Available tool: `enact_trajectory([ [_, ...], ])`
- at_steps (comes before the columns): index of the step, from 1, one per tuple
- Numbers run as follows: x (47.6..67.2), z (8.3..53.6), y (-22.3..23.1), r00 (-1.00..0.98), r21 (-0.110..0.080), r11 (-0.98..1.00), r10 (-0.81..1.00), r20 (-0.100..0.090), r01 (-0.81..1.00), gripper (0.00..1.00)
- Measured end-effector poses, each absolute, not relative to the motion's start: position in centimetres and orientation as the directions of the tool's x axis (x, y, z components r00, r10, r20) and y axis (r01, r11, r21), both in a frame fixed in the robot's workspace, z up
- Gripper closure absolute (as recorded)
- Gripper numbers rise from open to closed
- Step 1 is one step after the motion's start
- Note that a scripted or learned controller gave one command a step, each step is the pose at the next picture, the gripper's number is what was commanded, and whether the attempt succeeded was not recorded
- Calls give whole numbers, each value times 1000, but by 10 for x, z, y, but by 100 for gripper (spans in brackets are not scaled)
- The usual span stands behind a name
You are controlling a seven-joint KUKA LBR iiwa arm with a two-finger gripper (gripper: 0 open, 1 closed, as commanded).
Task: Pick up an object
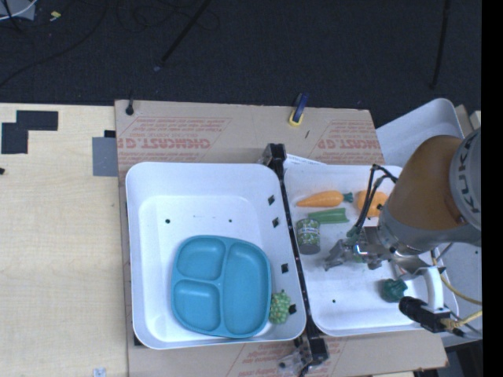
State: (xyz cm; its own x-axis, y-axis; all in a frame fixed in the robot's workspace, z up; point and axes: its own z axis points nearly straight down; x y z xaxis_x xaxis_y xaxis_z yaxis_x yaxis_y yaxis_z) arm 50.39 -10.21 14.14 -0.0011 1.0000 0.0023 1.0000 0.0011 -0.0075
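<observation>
My gripper (346,255) hangs low over the middle of the right bin (346,316), pointing left. Just to its left a small dark green jar (307,235) stands near the bin's left wall, a short gap away from the gripper. An orange carrot (318,199) lies at the bin's far side, with a flat green piece (332,217) right below it. The arm partly hides an orange object (368,201). A teal object (392,290) rests near the bin's front right, under the arm. I see nothing held in the gripper.
The left bin (157,203) holds a blue divided plate (220,285) and a bumpy green object (279,307) in its front right corner. A black divider (284,226) separates the bins. The grey and orange arm (428,191) covers the right bin's right side.
</observation>
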Motion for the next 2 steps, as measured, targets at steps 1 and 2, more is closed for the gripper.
enact_trajectory([
  [1, 502, 87, -100, 0, -8, 0, 1000, 3, 1000, 0],
  [2, 503, 100, -102, 9, -6, -9, 1000, 2, 1000, 100],
])
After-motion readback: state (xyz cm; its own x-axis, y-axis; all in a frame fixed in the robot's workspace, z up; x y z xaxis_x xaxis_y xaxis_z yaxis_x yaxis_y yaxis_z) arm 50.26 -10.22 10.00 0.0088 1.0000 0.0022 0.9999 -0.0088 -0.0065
